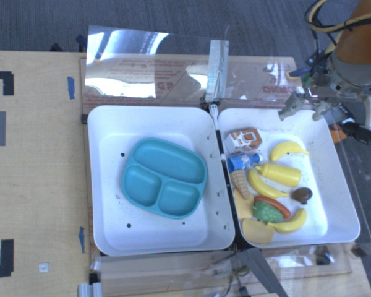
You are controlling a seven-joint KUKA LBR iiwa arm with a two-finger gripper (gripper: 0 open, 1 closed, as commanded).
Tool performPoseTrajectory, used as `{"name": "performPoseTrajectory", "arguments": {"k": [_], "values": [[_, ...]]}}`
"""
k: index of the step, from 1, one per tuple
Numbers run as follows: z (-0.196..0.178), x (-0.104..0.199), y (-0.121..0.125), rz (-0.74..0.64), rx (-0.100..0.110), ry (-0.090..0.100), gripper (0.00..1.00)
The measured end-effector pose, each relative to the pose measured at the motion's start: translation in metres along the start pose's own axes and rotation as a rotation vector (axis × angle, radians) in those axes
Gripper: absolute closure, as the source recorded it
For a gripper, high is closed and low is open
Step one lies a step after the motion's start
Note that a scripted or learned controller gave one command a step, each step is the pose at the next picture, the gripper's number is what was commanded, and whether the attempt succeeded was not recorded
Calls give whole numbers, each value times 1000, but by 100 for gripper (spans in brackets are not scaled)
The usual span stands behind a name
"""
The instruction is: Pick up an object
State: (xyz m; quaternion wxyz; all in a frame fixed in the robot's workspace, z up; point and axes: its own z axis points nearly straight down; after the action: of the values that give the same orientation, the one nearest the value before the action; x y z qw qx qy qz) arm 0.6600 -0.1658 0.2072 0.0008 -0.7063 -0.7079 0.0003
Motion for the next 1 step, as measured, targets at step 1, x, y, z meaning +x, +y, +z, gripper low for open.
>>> {"name": "performPoseTrajectory", "arguments": {"k": [1], "values": [[65, 45, 6, 159, 5, 1, 0]]}}
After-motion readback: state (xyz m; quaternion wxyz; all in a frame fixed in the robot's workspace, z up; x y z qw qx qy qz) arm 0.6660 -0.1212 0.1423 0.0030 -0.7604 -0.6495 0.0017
